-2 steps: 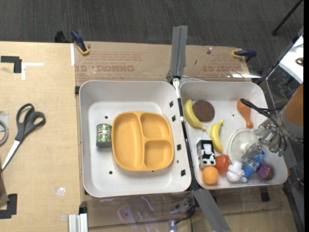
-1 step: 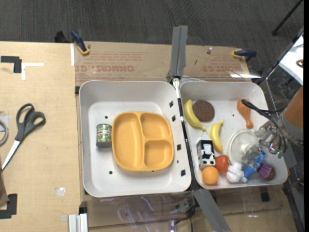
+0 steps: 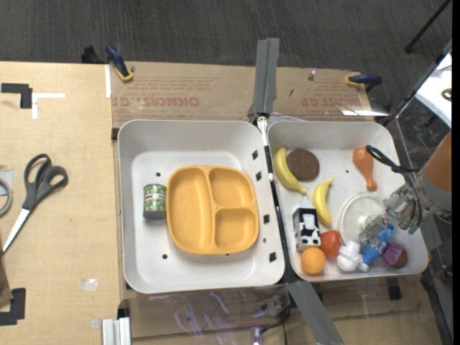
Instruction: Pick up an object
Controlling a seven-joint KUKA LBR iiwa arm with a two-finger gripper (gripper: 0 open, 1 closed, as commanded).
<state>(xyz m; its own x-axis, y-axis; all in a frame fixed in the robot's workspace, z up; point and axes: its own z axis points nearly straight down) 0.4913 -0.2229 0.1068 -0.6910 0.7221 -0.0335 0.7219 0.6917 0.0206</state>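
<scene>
- Far left of the frame, on the bare bench, a pair of scissors (image 3: 32, 185) lies well apart from both bins.
- The left bin (image 3: 136, 264) holds a yellow divided plate (image 3: 213, 209) at centre, with a small green can (image 3: 154, 200) touching its left edge.
- The right bin (image 3: 338, 131) is crowded: two bananas (image 3: 287, 172) and a brown patty (image 3: 303, 164) in its upper left, a black-and-white toy (image 3: 307, 228), a tomato (image 3: 330, 243) and an orange (image 3: 313, 260) along its lower left.
- Further right sit a clear round lid (image 3: 357, 214), a white figure (image 3: 350, 257), a blue toy (image 3: 375, 249), a purple piece (image 3: 394, 254) and, higher up, an orange drumstick (image 3: 365, 167).
- The gripper (image 3: 397, 210) hangs at the bin's right side; whether it is released or clenched I cannot tell.
- Nearest candidate looks to be the blue toy, just below-left of the gripper, its long axis slanting; white figure and purple piece crowd it on either side.
</scene>
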